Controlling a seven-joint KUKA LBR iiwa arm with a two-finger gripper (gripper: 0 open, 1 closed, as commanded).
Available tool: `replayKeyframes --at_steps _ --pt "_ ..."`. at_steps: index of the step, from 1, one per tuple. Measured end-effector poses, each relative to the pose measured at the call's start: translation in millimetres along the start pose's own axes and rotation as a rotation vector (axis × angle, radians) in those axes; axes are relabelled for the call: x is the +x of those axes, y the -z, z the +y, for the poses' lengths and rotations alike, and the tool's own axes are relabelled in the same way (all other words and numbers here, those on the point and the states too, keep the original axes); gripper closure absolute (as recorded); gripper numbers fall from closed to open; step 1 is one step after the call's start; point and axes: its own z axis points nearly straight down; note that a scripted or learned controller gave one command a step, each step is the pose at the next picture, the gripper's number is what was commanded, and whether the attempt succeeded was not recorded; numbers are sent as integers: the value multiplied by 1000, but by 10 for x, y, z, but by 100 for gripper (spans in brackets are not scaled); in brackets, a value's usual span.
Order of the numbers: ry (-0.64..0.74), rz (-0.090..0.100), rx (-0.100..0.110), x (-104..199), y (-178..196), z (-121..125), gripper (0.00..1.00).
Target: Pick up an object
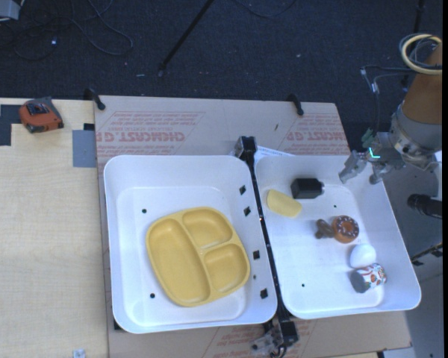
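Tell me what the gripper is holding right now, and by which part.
Nothing. The gripper sits at the right bin's upper right edge with no object between its fingers.

Dark blue carpet point(231, 43) across the top, strewn with thin black cables point(97, 21) and a slanting black rod point(190, 24). Pale wooden bench top point(37, 237) at the left, marked with dark tape squares point(82, 148) near its far edge; a small orange and black tape measure point(41, 115) close to the far left corner. Brown cardboard sheet point(179, 129) with reversed red lettering, lying flat toward the right, pinned by black clips point(295, 104) at its far edge. Even, soft light, no hard shadows.
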Motion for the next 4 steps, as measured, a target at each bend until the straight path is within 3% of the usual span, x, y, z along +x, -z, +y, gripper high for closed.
replayKeyframes --at_steps 1,3,4 --pt "0 -1 -3 0 13 7 0" --pt "4 1 3 18 -933 61 0" --pt "6 1 1 30 -1158 63 0"
